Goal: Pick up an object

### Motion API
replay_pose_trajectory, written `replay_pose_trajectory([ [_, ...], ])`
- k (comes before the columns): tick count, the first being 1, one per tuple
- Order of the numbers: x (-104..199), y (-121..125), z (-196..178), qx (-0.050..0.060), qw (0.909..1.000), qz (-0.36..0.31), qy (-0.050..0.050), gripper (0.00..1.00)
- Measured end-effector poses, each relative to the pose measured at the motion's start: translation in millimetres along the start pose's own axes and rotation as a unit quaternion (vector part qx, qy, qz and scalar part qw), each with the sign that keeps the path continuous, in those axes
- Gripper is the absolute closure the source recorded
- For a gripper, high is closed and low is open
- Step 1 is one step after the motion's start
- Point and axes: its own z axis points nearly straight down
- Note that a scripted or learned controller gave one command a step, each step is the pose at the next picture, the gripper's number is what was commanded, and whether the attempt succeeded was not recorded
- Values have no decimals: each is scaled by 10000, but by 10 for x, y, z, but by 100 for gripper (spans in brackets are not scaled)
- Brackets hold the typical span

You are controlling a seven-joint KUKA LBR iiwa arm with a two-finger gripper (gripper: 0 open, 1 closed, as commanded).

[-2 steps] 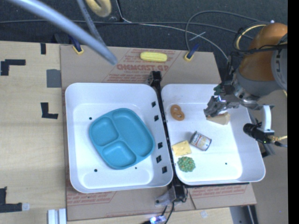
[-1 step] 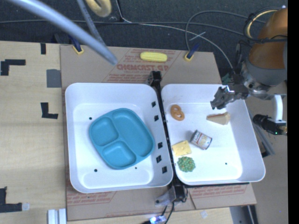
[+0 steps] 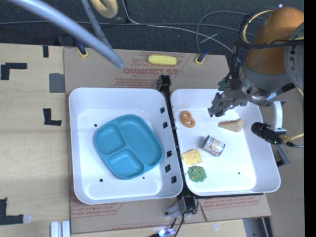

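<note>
— Wedge (image 3: pixel 231 125) of pale food is taken as the target; where is it placed?

— Just beside the gripper (image 3: pixel 217 107), on the side toward the arm, flat on the floor of the right bin (image 3: pixel 261 181). Nothing is seen held. Whether the gripper is open or closed cannot be told; it is too dark against the wiring.

— What else is counted, largest first?

— The blue tray (image 3: pixel 128 145) in the left bin (image 3: pixel 81 132) is well apart from the gripper. A small tin (image 3: pixel 214 145) is set near it, toward the front rim. A yellow square (image 3: pixel 192 157) is found beyond the tin. A pretzel (image 3: pixel 186 118) is placed near, toward the divider (image 3: pixel 170 127). A green clump (image 3: pixel 197 173) is farthest.

— How should the step be done well?

— The gripper should probably be centred over the wedge and turned across its narrow width, then lowered straight.

— And the edges?

— The far wall is close behind the wedge, so little room is left there. Bare floor is offered toward the front corner, so an approach from that side is judged safer.
</note>
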Motion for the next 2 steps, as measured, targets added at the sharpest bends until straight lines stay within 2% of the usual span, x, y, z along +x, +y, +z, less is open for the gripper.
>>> replay_pose_trajectory([
  [1,444,-146,116,11,10000,4,-3,100],
  [2,1059,-213,130,9,10000,-6,-2,100],
])
